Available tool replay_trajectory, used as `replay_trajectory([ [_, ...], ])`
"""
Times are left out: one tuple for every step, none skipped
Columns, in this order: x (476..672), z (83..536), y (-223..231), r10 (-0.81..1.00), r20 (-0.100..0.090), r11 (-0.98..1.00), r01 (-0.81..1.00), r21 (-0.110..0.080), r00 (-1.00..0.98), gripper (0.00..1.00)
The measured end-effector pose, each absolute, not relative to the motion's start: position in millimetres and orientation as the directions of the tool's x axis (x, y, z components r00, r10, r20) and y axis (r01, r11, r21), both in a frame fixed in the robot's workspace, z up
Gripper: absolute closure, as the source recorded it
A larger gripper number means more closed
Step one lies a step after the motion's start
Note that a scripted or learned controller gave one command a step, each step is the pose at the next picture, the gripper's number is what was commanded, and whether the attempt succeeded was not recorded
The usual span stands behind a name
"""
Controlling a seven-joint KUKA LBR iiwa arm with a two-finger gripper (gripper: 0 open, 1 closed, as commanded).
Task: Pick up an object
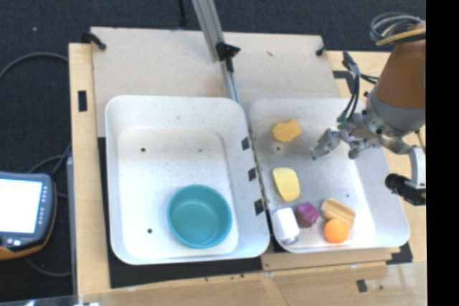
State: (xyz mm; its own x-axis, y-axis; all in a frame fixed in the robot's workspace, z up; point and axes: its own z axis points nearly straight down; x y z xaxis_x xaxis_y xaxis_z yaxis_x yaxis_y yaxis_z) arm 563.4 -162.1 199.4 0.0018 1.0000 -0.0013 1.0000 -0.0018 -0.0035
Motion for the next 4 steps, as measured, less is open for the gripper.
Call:
replay_trajectory([
  [561.6,135.9,-163.7,1.0,-0.001,-0.001,1.0,-0.005,0.001,0.0],
  [563.7,150.7,-164.4,1.0,-0.001,-0.006,1.0,0.004,0.006,1.0],
  [564.0,194.3,-166.4,1.0,-0.002,-0.001,1.0,0.007,0.001,1.0],
  [565.6,228.3,-167.9,1.0,-0.002,0.002,1.0,0.006,-0.002,1.0],
])
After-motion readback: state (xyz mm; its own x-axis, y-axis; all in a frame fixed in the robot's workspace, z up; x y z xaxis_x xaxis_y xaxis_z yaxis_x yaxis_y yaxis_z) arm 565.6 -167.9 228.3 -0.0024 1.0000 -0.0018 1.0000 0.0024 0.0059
